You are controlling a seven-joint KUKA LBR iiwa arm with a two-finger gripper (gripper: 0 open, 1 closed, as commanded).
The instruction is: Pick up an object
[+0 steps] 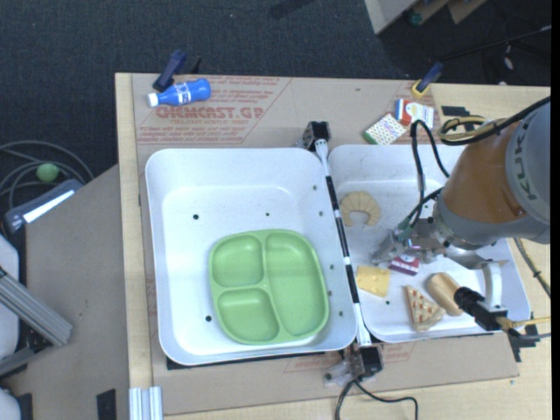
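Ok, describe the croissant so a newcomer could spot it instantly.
Look in the right bin, at its upper left part near the divider. The croissant is the tan crescent there, curved, unlike the yellow cheese wedge and pizza slice below it.

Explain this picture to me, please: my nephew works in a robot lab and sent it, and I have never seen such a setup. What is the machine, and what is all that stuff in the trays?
You are looking down at a slant from one camera fixed above a bench. The grey and orange shape on the right is a robot arm; its job is to pick up an object. Its gripper, a two-finger claw, hangs low over the right bin. I cannot tell from here whether it has hold of anything.

Two shallow white bins sit side by side. The left bin holds a green divided plate. The right bin holds toy food: a croissant, a yellow cheese wedge, a pizza slice and a bread roll.

On the bench behind the bins lies a blue and white bottle.
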